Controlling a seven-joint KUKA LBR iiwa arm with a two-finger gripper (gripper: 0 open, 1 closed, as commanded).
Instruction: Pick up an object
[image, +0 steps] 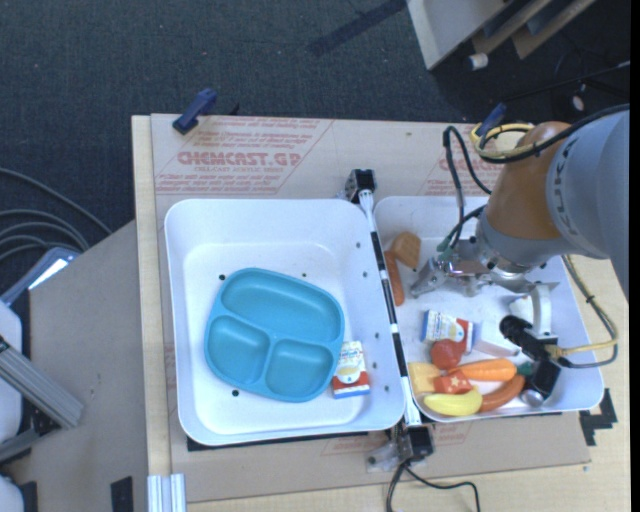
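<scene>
Red print on the cardboard sheet

The cardboard sheet under the bins bears red lettering, upside-on to the camera, reading roughly "CHEMCAST GP"; the smaller lines beneath it and the cartons' labels are too small to read.

Left bin: blue divided plate, small carton touching its right edge. Right bin: toy food cluster, including banana, carrot, tomato. Gripper over the right bin's upper part.

Arm hides the right bin's far corner.
</scene>
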